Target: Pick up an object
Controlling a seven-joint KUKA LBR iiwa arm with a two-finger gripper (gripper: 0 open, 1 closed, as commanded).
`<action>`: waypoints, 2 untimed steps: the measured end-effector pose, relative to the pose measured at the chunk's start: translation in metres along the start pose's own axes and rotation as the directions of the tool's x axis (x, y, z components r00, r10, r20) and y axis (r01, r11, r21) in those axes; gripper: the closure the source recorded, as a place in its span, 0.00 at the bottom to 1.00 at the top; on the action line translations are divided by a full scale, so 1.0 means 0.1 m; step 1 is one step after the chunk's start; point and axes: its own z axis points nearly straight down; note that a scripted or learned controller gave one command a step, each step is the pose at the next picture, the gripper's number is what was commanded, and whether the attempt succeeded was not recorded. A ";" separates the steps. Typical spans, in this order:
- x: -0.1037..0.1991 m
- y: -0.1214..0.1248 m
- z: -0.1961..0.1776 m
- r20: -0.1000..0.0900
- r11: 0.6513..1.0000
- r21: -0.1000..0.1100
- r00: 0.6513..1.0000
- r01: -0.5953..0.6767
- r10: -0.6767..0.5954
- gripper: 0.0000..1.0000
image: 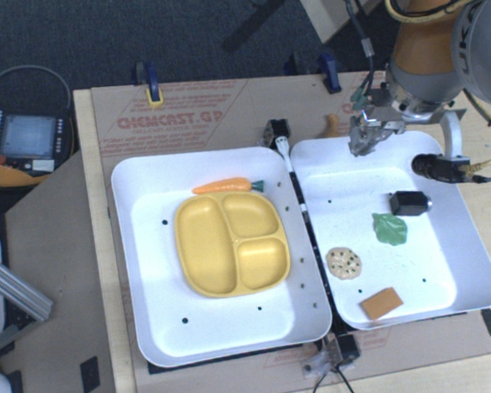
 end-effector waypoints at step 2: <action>0.01 0.05 -0.87 0.000 1.000 0.002 1.000 -0.001 0.001 1.00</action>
